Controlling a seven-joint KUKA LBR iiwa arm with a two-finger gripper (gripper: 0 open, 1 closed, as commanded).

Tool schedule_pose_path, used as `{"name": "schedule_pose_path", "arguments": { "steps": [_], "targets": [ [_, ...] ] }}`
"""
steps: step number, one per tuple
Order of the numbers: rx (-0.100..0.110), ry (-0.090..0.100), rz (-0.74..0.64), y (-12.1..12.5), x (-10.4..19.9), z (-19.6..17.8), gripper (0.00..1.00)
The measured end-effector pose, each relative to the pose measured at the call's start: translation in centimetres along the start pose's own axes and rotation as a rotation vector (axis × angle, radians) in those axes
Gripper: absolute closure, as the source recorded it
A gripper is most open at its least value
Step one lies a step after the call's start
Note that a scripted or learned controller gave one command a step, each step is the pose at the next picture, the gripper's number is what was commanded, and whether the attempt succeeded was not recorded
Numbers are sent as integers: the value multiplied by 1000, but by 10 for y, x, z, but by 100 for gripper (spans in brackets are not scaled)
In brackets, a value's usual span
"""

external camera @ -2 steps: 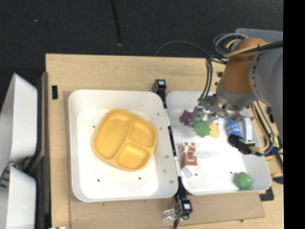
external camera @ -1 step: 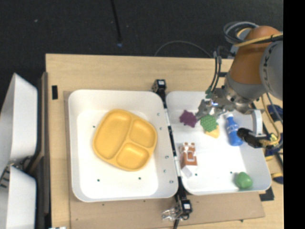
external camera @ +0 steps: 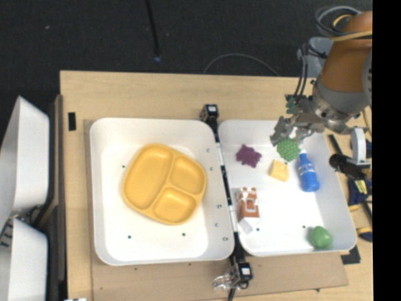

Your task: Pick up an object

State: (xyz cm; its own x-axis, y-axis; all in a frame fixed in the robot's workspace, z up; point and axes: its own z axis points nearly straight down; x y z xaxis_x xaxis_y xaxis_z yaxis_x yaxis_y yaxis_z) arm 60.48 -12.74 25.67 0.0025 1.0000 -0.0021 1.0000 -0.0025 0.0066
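My gripper hangs over the back of the right bin, reaching in from the right. A green knobbly object sits between its fingertips, and the gripper is shut on it. Below it in the same bin lie a yellow block, a blue bottle, a purple star-like piece, a brown and white toy and a green ball.
The left bin holds a yellow divided plate. A centre rail with black clips separates the bins. Tools and cables lie on the bench at the right edge.
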Motion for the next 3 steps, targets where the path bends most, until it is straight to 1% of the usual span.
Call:
{"name": "schedule_pose_path", "arguments": {
  "steps": [1, 2, 3],
  "targets": [
    [6, 3, -9, -14, 56, 9, 100],
    [6, 4, -9, -37, 103, 0, 100],
    [8, 3, -9, -61, 156, 14, 100]
  ]
}}
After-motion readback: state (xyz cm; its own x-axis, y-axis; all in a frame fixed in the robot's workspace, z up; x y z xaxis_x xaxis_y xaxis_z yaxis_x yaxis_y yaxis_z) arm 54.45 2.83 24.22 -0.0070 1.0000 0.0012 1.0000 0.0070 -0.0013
